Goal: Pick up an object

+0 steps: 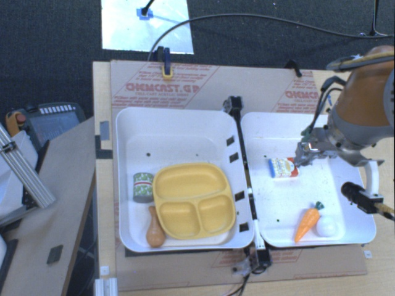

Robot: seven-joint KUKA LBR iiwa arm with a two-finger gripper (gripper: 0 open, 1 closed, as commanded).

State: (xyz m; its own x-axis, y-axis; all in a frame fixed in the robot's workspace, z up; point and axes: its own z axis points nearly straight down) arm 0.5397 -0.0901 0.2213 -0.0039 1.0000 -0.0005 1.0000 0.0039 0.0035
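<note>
Grey-bodied KUKA arm (364, 113) with a broad orange band above the wrist, rounded and smooth. Thin black cable looped along the side facing the right bin (262, 184). Below the band, a lighter grey wrist collar, then a small metallic gripper (303, 155) of dark and silvery parts. Pale bracket and black cylindrical fitting at the arm's lower side.

A small white, red-edged carton (282, 167) lies flat in the right bin (345, 236).
</note>
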